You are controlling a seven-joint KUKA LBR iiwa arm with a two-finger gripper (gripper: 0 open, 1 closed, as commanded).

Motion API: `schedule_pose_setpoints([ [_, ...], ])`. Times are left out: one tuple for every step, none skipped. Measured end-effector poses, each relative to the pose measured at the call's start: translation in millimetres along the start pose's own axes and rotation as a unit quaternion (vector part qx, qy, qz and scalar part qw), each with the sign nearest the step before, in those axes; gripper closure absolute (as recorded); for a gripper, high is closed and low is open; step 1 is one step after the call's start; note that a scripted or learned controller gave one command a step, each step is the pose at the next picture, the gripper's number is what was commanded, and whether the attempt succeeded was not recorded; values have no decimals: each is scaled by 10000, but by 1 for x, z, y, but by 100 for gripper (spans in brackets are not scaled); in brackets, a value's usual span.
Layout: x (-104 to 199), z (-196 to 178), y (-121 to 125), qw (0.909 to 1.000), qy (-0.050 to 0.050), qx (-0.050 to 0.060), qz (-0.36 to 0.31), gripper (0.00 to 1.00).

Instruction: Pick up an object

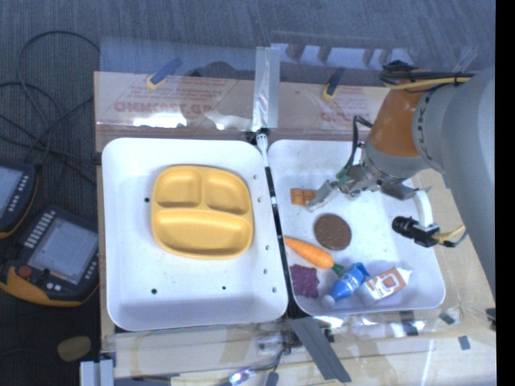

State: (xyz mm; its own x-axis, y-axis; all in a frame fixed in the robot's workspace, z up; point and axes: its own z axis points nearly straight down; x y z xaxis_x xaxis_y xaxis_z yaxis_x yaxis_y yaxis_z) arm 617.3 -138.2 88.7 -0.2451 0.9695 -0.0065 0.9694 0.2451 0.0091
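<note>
i see end effector [319,200] spread wide, holding nothing, right bin | nearest: small brown block [302,197], looks light, stiff | grip its flat sides

The grey arm [467,127] entered from three o'clock, its orange band [394,127] tilted toward nine. The gripper [318,201] pointed toward eight o'clock, apparently low, nothing visibly held.
</note>
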Motion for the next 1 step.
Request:
schedule_pose_setpoints([
  [31,-2,-78,9991,6,3,-431,0],
])
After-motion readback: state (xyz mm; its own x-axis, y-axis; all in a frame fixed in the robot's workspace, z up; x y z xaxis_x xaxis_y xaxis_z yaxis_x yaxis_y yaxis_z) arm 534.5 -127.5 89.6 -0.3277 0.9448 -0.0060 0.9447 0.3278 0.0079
